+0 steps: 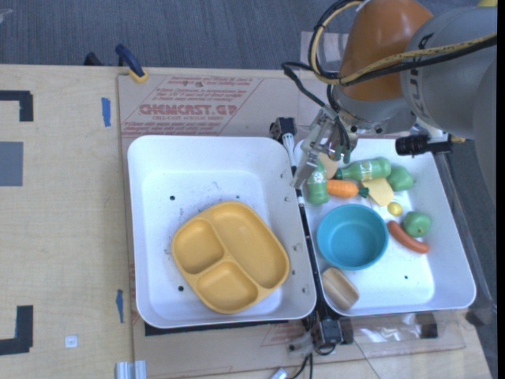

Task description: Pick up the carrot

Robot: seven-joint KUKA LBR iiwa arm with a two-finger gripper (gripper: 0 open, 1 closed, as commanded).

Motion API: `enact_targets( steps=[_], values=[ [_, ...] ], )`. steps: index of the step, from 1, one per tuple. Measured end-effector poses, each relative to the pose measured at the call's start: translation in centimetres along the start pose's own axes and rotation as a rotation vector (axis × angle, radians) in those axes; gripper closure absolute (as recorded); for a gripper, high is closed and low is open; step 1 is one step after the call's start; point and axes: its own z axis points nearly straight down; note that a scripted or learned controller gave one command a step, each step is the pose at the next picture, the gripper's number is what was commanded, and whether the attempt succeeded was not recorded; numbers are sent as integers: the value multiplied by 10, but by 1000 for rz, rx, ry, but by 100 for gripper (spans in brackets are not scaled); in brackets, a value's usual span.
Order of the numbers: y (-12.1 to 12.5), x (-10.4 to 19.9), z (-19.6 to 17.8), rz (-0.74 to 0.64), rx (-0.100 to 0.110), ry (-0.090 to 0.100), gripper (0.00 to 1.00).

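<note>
The carrot (343,188) is small and orange with a green end. It lies in the right bin (450,279) near its far left part, between a green bottle (368,168) and the blue bowl (352,236). My gripper (319,158) hangs over the far left corner of that bin, just up and left of the carrot and apart from it. Its fingers look open and hold nothing. A small green toy (317,189) lies right below the gripper, beside the carrot's left end.
The right bin also holds a yellow piece (381,192), a green apple (417,224), a red sausage (408,238) and a tan bread piece (339,288). A yellow divided plate (229,254) lies in the left bin (158,180). The bins' shared wall runs just left of the gripper.
</note>
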Motion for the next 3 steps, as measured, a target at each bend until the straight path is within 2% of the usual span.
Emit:
enact_targets(
  steps=[1, 2, 3],
  values=[
    [-93, 20, 4, -388, 7, 12, 0],
    [-103, -28, 93, -166, 5, 6, 0],
    [-102, -16, 102, 273, 6, 5, 0]
  ],
)
